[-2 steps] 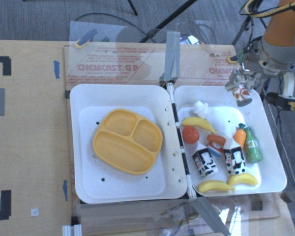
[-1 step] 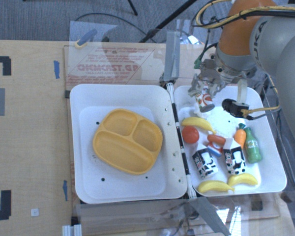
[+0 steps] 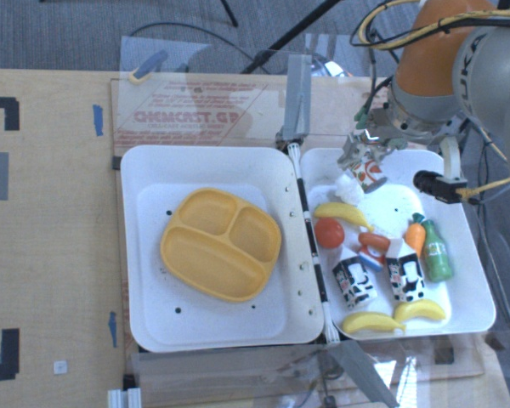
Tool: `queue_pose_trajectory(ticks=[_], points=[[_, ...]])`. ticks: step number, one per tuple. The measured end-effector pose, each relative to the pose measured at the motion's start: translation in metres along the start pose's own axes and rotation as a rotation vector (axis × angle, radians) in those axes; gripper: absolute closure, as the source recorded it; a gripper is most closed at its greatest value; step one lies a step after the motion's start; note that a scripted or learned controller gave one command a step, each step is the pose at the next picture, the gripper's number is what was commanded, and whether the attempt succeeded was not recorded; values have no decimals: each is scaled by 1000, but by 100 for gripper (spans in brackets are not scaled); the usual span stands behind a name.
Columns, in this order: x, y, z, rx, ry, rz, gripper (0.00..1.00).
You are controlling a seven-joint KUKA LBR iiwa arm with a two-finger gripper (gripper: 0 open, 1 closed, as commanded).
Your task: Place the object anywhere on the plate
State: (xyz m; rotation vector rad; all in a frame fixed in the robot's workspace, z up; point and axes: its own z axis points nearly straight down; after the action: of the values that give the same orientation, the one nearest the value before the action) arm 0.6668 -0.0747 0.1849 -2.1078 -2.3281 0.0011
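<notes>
The yellow three-compartment plate [image 3: 221, 243] lies in the left bin [image 3: 144, 172] with nothing on it. My gripper [image 3: 367, 153] hangs over the far left part of the right bin [image 3: 476, 300], pointing down. Right under its tip is a small white item with red print [image 3: 372, 173]; whether it is gripped or lying in the bin is unclear. A white lump [image 3: 348, 189] sits just beside it.
The right bin also holds a banana [image 3: 343, 214], a tomato [image 3: 329, 232], a carrot [image 3: 416, 233], a green bottle [image 3: 437, 253], two cow-print cartons [image 3: 354, 280] [image 3: 405, 277], a red-and-blue piece [image 3: 373, 245] and two more bananas [image 3: 395, 317]. A black cable clip [image 3: 433, 184] juts over the bin's right side.
</notes>
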Motion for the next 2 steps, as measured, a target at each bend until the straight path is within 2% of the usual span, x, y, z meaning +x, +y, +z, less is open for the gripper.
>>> queue_pose_trajectory(ticks=[1, 2], points=[[29, 3, 0, -1, 0, 219, 100], [92, 4, 0, 1, 0, 149, 100]])
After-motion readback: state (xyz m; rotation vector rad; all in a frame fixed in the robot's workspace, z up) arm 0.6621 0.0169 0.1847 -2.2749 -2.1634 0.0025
